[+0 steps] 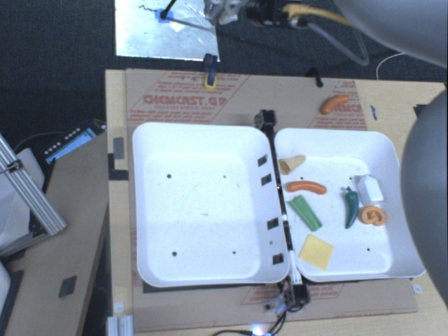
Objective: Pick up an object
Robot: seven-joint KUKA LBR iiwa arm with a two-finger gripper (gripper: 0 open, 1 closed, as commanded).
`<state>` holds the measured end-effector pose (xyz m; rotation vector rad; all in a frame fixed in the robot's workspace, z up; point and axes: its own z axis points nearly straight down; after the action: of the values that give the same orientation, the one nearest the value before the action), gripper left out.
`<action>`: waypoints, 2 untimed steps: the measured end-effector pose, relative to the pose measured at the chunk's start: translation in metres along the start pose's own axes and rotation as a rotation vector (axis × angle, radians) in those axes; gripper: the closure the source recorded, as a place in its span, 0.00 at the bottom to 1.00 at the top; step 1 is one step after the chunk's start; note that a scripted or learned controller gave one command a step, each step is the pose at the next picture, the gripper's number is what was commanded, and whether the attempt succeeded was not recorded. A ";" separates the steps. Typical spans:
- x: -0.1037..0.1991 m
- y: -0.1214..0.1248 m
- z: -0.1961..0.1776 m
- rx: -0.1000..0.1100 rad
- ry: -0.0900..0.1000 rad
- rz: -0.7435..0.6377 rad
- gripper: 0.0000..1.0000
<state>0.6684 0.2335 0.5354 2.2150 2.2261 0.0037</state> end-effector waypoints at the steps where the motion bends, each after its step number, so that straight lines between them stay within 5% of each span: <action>1: 0.002 -0.076 -0.002 0.001 0.002 -0.004 1.00; 2: -0.012 0.002 0.002 0.001 -0.002 0.007 1.00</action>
<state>0.6707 0.2219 0.5330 2.2223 2.2182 0.0010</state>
